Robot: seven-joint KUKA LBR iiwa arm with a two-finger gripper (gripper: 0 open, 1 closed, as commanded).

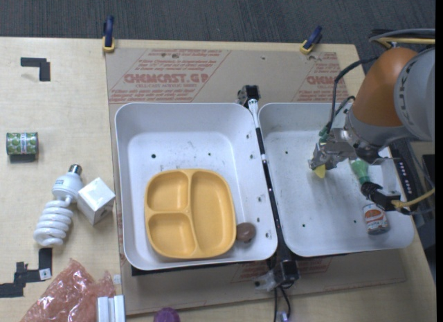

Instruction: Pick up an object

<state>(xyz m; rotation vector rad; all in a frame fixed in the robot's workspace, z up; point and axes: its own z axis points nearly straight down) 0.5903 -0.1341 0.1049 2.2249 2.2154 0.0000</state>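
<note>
Hovering gripper [324, 159] above yellow object [319, 170]

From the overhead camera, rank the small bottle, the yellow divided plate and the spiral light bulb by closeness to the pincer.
1. Small bottle, right bin, just below the pincer.
2. Yellow divided plate, left bin.
3. Spiral light bulb, on the bench left of both bins.

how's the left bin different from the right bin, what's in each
The left bin holds a yellow divided plate with a small brown object at the plate's right edge; the right bin holds a small jar and a green object. The arm's pincer hangs over the right bin, while none is over the left bin. Both are shallow, white and speckled.
</note>
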